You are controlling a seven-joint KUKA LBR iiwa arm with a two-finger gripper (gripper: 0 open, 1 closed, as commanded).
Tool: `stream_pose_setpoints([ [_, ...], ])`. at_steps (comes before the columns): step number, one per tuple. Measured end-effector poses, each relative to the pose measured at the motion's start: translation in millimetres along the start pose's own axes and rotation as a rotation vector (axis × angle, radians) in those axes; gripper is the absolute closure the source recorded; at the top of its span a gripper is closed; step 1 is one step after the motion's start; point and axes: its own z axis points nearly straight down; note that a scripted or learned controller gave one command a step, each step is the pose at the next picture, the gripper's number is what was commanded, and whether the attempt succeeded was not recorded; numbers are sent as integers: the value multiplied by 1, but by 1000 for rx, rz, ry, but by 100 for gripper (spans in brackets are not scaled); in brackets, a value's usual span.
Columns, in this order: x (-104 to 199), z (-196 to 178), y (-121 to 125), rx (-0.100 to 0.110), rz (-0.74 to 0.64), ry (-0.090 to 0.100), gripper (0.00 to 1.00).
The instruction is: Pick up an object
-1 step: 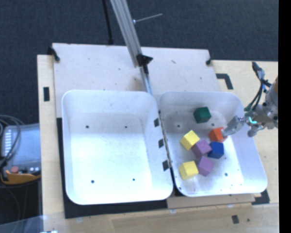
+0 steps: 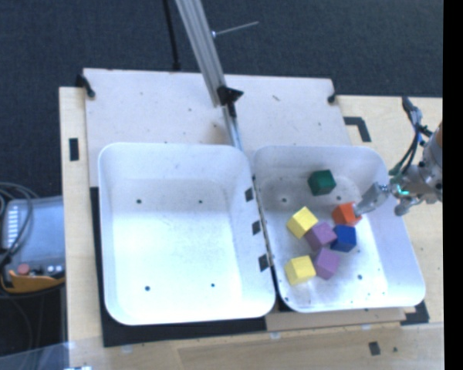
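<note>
Two shallow white plastic bins are sitting side by side on the bench. The right bin (image 2: 386, 280) is holding little blocks. A small dark green cube (image 2: 321, 181) is lying near the top of it. Below that a small orange cube (image 2: 344, 213) is sitting, with a small blue cube (image 2: 344, 238) touching it from underneath. Two purple blocks (image 2: 322, 247) and two yellow blocks (image 2: 300, 245) are crowding together in the middle. The grey gripper (image 2: 368, 200) is reaching in from the right edge of the picture, and its tip is hanging right beside the orange cube. I cannot tell how its fingers are standing. The left bin (image 2: 116, 168) is sitting in the middle left.
</note>
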Motion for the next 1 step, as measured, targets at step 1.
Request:
stream_pose_setpoints([
  [1, 7, 48, 5, 5, 3, 0, 0],
])
